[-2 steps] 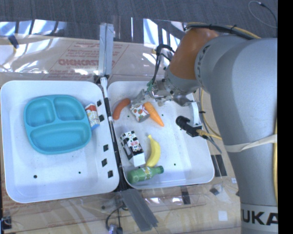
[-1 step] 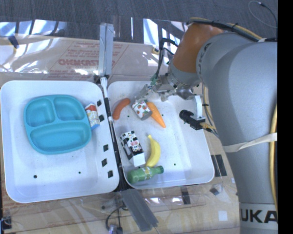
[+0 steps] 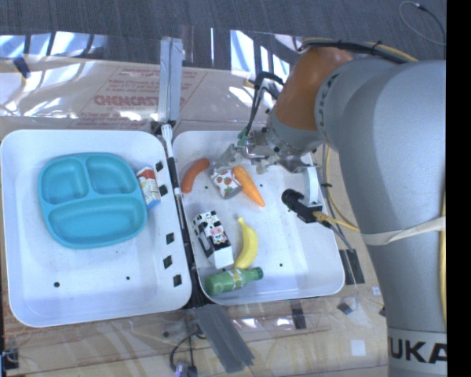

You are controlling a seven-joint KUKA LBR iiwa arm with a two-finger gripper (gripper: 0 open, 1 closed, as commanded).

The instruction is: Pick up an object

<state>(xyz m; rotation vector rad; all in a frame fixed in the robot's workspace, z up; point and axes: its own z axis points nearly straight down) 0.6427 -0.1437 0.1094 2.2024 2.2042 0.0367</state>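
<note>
A: Carrot [image 3: 250,187] sits upper centre of the right bin [image 3: 314,269], orange, lying diagonally. Gripper [image 3: 250,154] is just above it at the bin's upper edge.

B: Fingers?

A: Can't tell whether they're spread or pressed together; the wrist hardware hides them. Nothing visibly held.

B: What's around it?

A: Small white patterned cube [image 3: 224,183] touching the carrot's left side. Orange sausage-shaped piece [image 3: 193,174] further left, near the divider. Below, mid-bin: cow-print carton [image 3: 212,232], banana [image 3: 247,243] just right of it, green bottle [image 3: 232,280] lying along the lower rim.

B: Left side of frame?

A: Left bin [image 3: 31,289] has a blue divided plate [image 3: 92,198] upper left, and a small can [image 3: 148,186] beside the plate's right edge.

B: Arm?

A: Grey arm [image 3: 392,179] fills the right of the frame, orange band [image 3: 302,93] at upper centre-right.
</note>
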